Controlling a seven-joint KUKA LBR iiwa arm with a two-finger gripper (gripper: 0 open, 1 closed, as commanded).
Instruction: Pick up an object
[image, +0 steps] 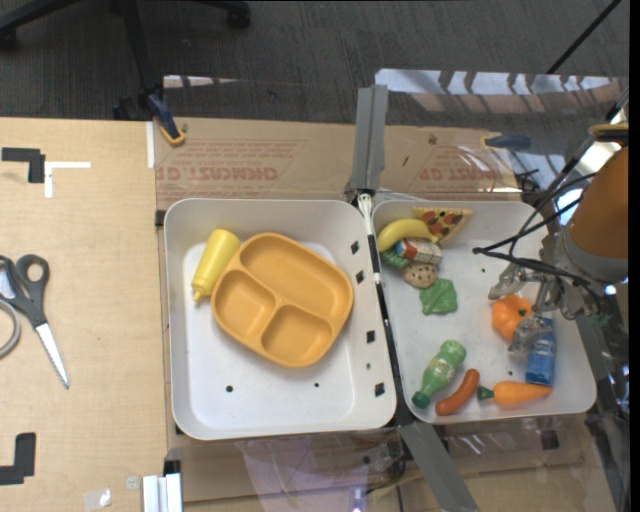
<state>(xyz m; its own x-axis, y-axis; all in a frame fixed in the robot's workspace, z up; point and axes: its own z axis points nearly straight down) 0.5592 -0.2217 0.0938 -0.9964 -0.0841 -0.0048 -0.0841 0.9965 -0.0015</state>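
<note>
My gripper (528, 308) hangs low over the right side of the right bin (470, 215). It sits just above and beside an orange fruit (506, 318), which it partly hides. A blue carton (540, 361) lies directly under its lower edge. Nothing is visibly held. Further objects in this bin are a carrot (520, 394), a red sausage (457, 392), a green bottle (441, 368), a green leaf (439, 297), a cookie (420, 273), a banana (402, 233) and a pizza slice (442, 221).
The left bin (200, 400) bears a yellow divided plate (281, 297) with a yellow squeeze bottle (213, 263) leaning at its left. Scissors (36, 310) lie on the bench at far left. The arm and its cables (590, 240) crowd the right bin's right wall.
</note>
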